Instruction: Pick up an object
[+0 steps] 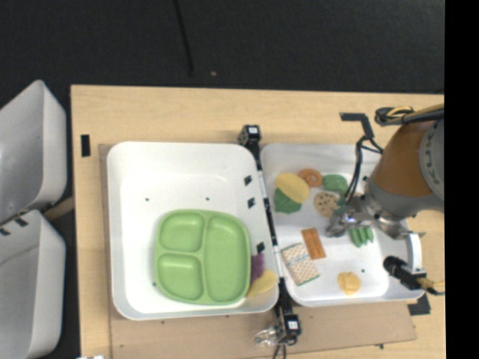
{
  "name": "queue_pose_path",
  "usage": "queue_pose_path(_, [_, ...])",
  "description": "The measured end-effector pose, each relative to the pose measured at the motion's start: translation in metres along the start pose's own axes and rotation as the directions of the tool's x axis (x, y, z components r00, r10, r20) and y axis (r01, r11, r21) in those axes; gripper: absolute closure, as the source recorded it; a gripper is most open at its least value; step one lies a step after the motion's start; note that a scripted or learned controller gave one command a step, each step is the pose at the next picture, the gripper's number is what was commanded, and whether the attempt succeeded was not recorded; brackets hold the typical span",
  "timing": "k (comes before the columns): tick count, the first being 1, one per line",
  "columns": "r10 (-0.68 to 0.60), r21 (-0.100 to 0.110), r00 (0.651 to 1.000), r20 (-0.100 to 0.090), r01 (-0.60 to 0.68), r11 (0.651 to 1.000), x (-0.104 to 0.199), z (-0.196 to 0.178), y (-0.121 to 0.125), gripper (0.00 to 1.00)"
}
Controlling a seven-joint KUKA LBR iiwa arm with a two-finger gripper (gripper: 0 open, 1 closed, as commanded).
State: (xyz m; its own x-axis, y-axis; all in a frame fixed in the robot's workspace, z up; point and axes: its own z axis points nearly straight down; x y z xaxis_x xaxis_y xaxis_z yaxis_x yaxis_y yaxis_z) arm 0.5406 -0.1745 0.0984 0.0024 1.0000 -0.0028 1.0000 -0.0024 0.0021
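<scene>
My gripper (340, 223) hangs low over the middle of the right bin (374, 294), reaching in from the right under the orange-banded wrist (400, 167). It sits between a brown cookie (325, 202) on its left and a green ridged piece (362, 235) on its right. An orange cracker (313, 243) and a checkered packet (299, 262) lie just in front of it. Further back lie a yellow piece (292, 188) on a green leaf (283, 201), an orange round piece (310, 176) and a green lump (334, 183). A small yellow piece (349, 281) rests near the front wall.
The left bin (150, 170) holds a green divided plate (203, 256), with a purple piece (257, 262) and a pale yellow piece (262, 284) wedged against its right wall. Black clips (249, 134) mark the seam between the bins. Cables loop behind the arm.
</scene>
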Motion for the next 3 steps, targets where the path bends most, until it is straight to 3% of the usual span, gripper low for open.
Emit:
queue_pose_path(1, [-0.001, 0.005, 1.0, -0.002, 0.001, 1.0, 0.011, -0.027, -0.008, 1.0])
queue_pose_path(2, [-0.002, -0.014, 1.0, 0.006, 0.002, 1.0, 0.06, -0.007, -0.037, 1.0])
queue_pose_path(3, [0.001, -0.005, 1.0, 0.0, -0.001, 1.0, 0.053, -0.076, -0.05, 1.0])
